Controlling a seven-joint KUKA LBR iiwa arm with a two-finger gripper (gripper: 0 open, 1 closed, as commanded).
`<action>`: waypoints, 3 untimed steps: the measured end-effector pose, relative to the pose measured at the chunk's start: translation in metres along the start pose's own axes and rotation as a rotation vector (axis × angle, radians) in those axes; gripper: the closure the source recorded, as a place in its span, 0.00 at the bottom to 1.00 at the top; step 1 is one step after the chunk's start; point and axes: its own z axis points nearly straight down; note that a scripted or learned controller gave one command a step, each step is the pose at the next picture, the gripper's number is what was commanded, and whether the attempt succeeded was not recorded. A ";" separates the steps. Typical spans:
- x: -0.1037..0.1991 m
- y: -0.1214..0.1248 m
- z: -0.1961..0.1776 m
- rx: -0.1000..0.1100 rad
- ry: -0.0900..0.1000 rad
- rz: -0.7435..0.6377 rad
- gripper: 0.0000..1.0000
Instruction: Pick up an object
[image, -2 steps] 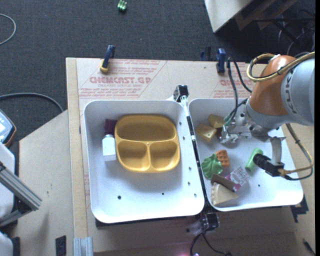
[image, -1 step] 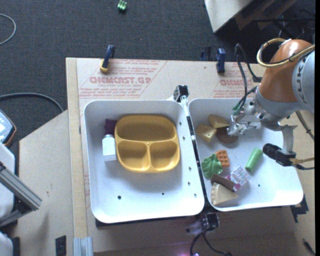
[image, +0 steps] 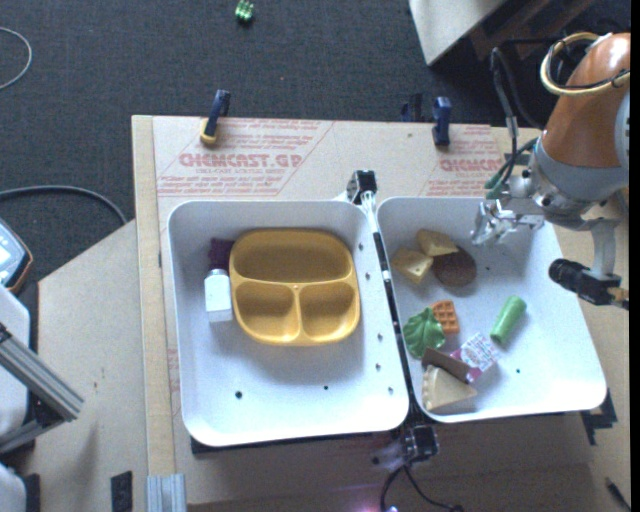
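Hand (image: 492, 225) hanging over the far part of the right bin (image: 590, 372), holding nothing I can see; open or closed, I cannot tell.

Taking the hand as landmark: just beside it toward the left bin (image: 185, 330) a brown cookie (image: 456, 268) and two tan wedges (image: 425, 254) are lying; nearer the camera a green cylinder (image: 508, 318), a small waffle (image: 446, 318), a green leafy piece (image: 424, 330) and a pie slice (image: 447, 391) are resting. Well apart, a yellow divided plate (image: 294, 285) is sitting beside a white bottle (image: 218, 296).
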 end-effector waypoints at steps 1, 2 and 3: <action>0.000 0.001 -0.013 0.005 0.001 0.000 1.00; 0.028 0.013 -0.001 0.006 0.002 -0.002 1.00; 0.028 0.003 -0.003 0.012 0.003 0.002 1.00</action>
